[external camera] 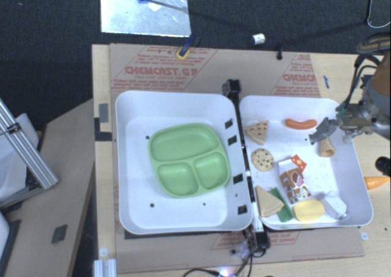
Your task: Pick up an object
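Toy cone (327,147) just below gripper (322,132), right bin (354,175)

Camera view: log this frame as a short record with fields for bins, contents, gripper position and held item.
left bin: green divided tray
right bin: hot dog, pizza slice, cookie, small carton, yellow piece
gripper: over the right bin's far right side, near a cone piece
held item: none seen between fingers
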Controlling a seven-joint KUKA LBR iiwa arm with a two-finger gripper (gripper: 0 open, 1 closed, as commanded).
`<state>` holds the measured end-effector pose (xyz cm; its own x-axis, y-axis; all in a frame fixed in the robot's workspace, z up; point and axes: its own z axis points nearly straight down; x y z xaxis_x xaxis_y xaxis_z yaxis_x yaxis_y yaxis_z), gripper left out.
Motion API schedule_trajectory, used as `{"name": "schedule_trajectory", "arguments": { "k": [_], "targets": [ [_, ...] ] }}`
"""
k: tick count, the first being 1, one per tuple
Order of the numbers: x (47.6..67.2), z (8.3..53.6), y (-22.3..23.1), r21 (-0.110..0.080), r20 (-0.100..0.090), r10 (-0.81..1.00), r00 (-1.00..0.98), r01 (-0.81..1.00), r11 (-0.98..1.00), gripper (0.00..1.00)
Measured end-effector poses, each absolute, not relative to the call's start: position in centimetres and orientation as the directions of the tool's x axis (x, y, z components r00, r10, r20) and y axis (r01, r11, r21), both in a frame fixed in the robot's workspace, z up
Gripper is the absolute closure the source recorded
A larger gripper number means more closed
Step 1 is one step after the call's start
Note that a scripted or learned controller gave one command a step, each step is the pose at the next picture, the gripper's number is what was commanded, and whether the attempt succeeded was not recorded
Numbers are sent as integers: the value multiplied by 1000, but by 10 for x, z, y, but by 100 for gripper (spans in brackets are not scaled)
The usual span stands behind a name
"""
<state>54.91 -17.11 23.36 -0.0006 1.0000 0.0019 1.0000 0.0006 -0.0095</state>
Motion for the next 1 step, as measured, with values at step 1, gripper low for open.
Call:
{"name": "schedule_trajectory", "arguments": {
  "k": [1],
  "targets": [
    [552, 240, -171, 1, 0, 1000, -3, 1000, 3, 0]
  ]
}}
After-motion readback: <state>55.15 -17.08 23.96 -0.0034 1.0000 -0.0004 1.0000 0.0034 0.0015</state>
